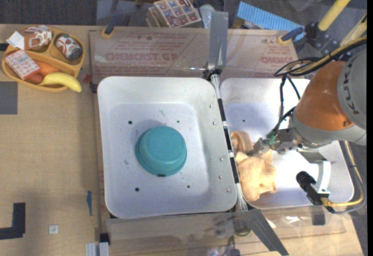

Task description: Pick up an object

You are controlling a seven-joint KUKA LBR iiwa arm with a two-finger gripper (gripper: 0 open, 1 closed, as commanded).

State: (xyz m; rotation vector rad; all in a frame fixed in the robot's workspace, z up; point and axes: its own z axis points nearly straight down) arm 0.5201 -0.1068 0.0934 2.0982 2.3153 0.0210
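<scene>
In the right bin (344,132), the tool (269,145) sits low, just above a tan, soft-looking object (256,172), perhaps a plush toy, lying against the bin's left wall; whether it grips anything I cannot tell. A teal bowl (161,150) sits upside down in the neighbouring bin (116,97).

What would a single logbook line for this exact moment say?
arm: over right bin | gripper: at tan soft toy, grasp unclear | teal bowl: upside down, left bin | task: pending
</scene>
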